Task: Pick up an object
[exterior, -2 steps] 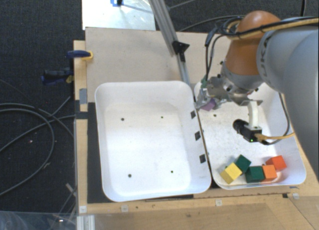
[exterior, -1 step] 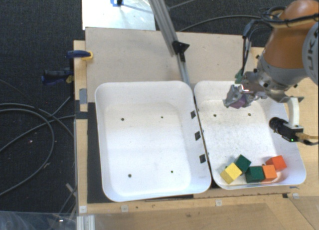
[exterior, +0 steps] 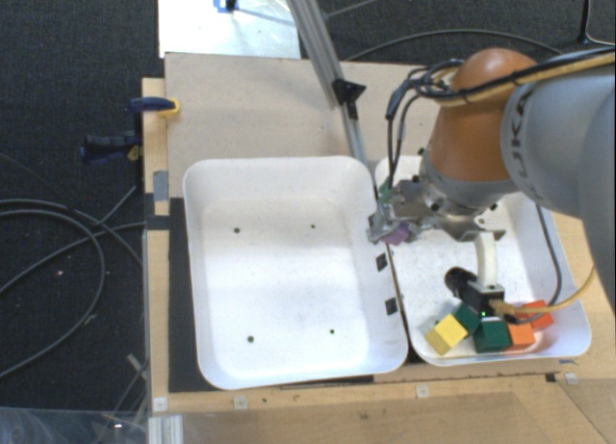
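Observation:
My gripper (exterior: 389, 227) hangs over the left rim of the right bin (exterior: 568, 341), close to the wall between the two bins. A small purple block (exterior: 397, 234) shows between its fingertips, and the gripper is shut on it. In the right bin's near corner lie a yellow block (exterior: 446, 333), a green block (exterior: 490, 335), an orange block (exterior: 521, 334) and a red piece (exterior: 537, 315). These blocks sit well to the near right of the gripper.
The left bin (exterior: 207, 182) stands beside the right one, with their rims nearly touching. A grey pole (exterior: 318, 42) slants down from the top to the bins' far edge. A blue clamp (exterior: 144, 105) grips the bench's left edge.

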Controlling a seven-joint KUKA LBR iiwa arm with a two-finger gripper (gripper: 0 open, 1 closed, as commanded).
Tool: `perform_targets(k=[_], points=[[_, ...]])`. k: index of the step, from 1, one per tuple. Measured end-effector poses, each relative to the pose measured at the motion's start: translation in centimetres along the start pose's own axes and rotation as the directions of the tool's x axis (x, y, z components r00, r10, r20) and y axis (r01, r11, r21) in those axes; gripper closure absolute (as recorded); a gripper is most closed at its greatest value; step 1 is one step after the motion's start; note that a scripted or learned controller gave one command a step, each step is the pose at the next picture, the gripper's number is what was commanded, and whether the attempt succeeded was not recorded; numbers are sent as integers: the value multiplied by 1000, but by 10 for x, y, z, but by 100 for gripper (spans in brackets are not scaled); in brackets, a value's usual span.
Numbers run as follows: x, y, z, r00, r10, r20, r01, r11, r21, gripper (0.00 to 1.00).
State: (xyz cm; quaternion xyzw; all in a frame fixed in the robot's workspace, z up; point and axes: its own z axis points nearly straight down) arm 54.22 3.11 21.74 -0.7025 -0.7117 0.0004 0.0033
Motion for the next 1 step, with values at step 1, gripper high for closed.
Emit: perform_targets(k=[1], points=[[59, 49, -71, 1000, 0, 1, 0, 1000, -16, 100]])
